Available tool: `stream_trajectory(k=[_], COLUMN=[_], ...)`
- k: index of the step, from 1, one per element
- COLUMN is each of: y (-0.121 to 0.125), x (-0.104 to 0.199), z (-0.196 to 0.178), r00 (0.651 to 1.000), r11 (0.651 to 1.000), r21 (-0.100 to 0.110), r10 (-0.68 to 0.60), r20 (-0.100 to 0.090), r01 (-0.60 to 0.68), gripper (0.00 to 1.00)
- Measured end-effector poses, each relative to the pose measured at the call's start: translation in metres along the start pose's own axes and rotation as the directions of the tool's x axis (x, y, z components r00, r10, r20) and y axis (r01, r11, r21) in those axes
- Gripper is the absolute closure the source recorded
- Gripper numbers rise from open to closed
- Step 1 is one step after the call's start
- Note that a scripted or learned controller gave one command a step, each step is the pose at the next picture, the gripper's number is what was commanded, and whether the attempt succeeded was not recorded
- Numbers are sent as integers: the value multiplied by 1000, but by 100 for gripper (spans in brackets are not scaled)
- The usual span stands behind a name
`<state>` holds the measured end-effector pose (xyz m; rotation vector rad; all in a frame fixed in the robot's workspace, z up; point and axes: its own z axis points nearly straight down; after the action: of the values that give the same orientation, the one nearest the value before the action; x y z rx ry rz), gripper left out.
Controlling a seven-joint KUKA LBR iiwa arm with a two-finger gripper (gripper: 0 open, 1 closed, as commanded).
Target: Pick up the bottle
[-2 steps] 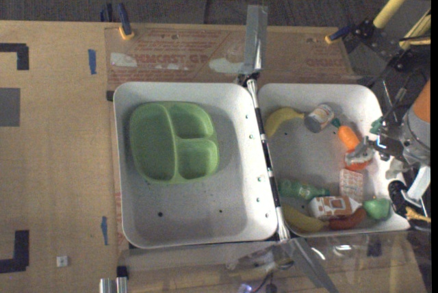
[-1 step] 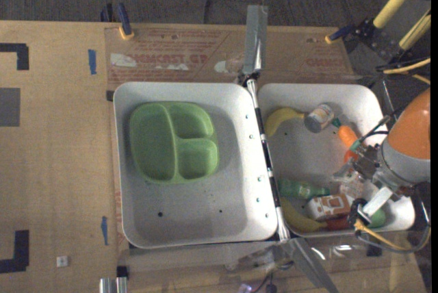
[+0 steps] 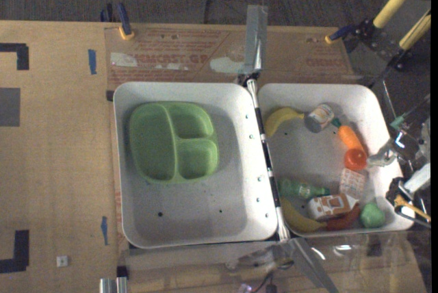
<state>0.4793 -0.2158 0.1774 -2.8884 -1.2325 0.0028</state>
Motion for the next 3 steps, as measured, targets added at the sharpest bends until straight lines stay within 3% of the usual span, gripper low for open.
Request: stream_trajectory(k=[1, 2, 3], y=[-39, -51, -48], x=[44, 54, 60], z=[89, -27, 89], r00=[992, 999, 921], r11=[992, 999, 921], r21=[-9, 0, -3], r10=[-129, 43, 390], r20=[-3, 0, -6], r01=[129, -43, -390], gripper=[0, 0, 0])
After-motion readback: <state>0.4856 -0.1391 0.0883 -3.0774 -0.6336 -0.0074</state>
